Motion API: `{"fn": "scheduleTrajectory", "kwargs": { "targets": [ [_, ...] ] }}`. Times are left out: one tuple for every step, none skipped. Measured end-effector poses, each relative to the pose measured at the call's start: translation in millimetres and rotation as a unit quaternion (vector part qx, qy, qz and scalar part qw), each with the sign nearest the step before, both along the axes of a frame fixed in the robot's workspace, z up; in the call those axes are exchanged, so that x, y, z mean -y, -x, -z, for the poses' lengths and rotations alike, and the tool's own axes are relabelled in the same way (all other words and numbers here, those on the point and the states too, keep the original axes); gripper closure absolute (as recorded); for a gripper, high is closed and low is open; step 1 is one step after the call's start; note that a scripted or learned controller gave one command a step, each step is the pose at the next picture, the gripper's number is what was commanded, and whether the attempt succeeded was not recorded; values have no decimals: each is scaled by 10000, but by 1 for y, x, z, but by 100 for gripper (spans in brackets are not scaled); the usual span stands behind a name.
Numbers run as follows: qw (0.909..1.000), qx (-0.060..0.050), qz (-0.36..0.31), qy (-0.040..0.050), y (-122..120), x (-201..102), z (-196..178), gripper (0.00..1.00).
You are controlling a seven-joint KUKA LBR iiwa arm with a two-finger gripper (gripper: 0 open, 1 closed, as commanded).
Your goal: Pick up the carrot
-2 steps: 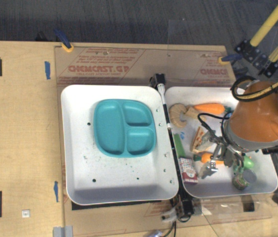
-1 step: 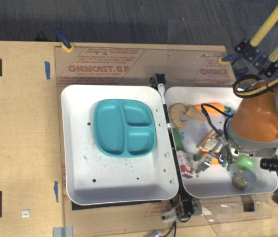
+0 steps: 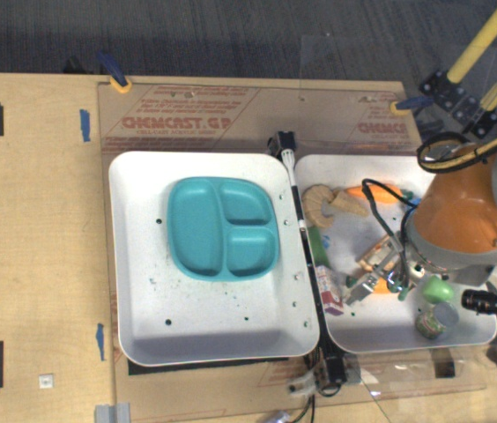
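Clearly, the carrot (image 3: 381,192) is found in the right bin (image 3: 381,337), close against its far wall, as an orange piece partly crossed by a black cable (image 3: 379,203). Just left of the carrot a tan, bread-like piece (image 3: 323,203) is seen, and a green item (image 3: 317,245) lies nearer, against the bin's left wall. The gripper (image 3: 374,276) is held low over the bin's middle, nearer than the carrot and apart from it, below the orange band (image 3: 460,214) of the arm. Whether the gripper is parted or closed cannot be told, as its end is lost among metal parts and wires; nothing can be made out as held in it. More small things, a green one (image 3: 438,291) among them, are gathered at the arm's near side. The teal divided plate (image 3: 224,227) is set in the left bin (image 3: 143,263), well apart from the carrot.

The carrot is judged to be a toy: light, stiff, and probably smooth enough to slip. Since only part of it is shown, its long axis is hard to read; a hold across its thicker middle would be favoured, with the bin wall and the cable kept clear. The pick is judged as not yet begun.
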State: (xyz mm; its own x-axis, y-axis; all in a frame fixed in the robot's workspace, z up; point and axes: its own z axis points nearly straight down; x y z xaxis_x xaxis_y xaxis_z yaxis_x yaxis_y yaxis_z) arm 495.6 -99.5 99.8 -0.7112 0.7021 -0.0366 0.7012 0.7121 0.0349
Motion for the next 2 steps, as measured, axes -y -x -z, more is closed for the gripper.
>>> {"fn": "scheduleTrajectory", "kwargs": {
  "targets": [
    [9948,-18,-1019,82,1,11,0,0],
    [9944,-8,1052,-34,-6,-6,0,0]
  ]
}}
